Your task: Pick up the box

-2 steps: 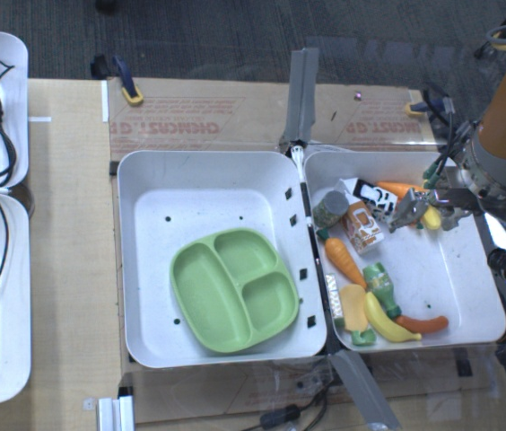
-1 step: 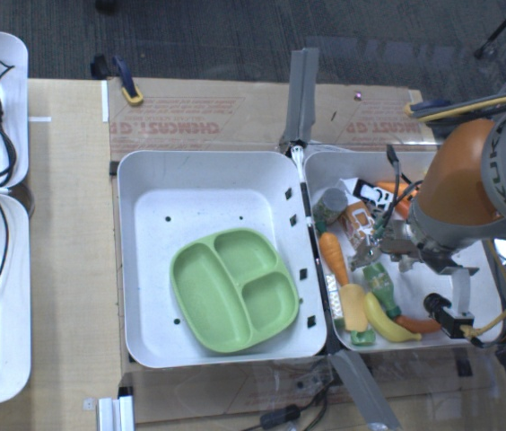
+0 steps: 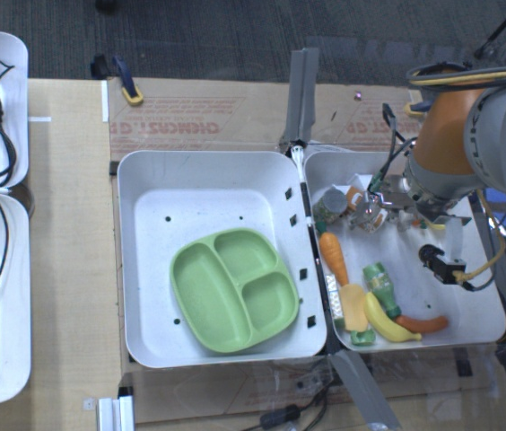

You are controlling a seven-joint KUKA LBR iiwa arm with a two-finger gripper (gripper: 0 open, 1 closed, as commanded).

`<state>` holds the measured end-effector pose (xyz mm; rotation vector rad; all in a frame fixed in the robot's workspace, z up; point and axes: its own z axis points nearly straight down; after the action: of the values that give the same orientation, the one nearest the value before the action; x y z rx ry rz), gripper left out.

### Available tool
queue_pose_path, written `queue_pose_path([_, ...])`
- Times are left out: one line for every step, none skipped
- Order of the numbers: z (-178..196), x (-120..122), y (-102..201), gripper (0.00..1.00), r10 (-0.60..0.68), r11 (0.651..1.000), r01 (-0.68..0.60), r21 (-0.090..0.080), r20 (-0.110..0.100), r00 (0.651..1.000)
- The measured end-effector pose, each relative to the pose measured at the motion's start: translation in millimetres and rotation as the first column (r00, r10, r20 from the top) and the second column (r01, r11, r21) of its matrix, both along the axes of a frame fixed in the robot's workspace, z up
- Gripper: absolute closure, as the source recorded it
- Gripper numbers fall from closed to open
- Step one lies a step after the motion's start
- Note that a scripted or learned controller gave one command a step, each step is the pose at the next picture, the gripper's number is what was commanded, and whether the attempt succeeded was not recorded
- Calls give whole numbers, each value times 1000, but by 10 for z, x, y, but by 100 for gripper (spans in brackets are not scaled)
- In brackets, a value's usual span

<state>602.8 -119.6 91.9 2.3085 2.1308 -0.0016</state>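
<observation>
Reversed red print on cardboard (image 3: 201,115) reads like "CHEMCRAFT", uncertain

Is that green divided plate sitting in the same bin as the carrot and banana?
No, the green divided plate lies in the left bin, while the carrot and banana lie in the right bin.

Green divided plate (image 3: 235,290) lying in left bin (image 3: 136,241); carrot (image 3: 333,253), banana (image 3: 388,321), red pepper (image 3: 425,324) sitting in right bin (image 3: 486,330); blue clamp (image 3: 126,81) resting on bench (image 3: 65,241).
</observation>
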Motion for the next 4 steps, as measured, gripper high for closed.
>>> queue_pose_path([80,-9,1,100,-2,1000,2,2,-5,1000])
queue_pose_path([79,-11,1,0,-3,1000,3,2,-6,1000])
queue_pose_path([223,-82,5,0,-395,919,395,-1,-4,919])
queue_pose_path([69,-109,-554,0,-557,831,557,-5,-13,831])
